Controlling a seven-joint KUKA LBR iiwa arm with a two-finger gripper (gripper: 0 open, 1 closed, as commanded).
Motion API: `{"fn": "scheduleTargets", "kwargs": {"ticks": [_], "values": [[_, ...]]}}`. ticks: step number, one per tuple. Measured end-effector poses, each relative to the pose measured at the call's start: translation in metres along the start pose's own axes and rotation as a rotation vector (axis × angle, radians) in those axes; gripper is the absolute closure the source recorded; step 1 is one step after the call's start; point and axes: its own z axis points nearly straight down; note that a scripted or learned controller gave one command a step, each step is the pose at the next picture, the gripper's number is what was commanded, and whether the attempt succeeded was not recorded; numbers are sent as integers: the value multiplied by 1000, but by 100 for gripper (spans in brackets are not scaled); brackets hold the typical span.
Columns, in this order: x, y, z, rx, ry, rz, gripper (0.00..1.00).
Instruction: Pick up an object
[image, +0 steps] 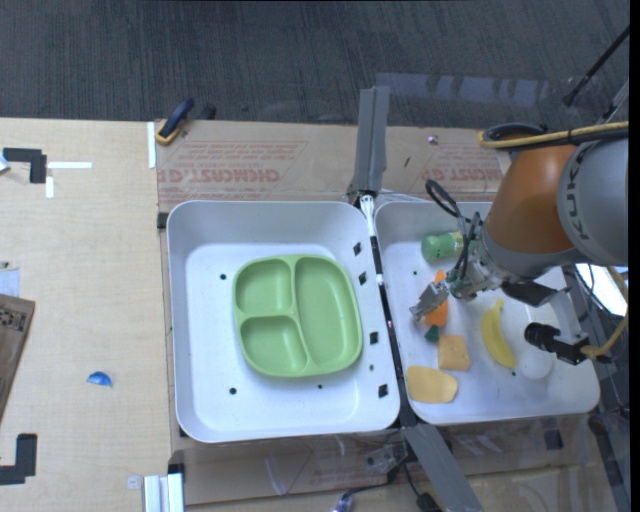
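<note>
green divided plate (298, 316) in left bin (190, 300), small blue piece (98, 379) on bench (80, 280)

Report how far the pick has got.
Done: the arm has reached over the right bin and the tool is down among the items. In hand: it sits right at the small orange piece, though a grip can't be confirmed. Left: lifting anything; the banana and yellow slice lie on the bin floor.
</note>
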Motion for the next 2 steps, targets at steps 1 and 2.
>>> {"fn": "scheduleTargets", "kwargs": {"ticks": [1, 2], "values": [[-1, 0, -9, 0, -1, 4, 100], [28, -26, -99, 0, 0, 181, 100]]}}
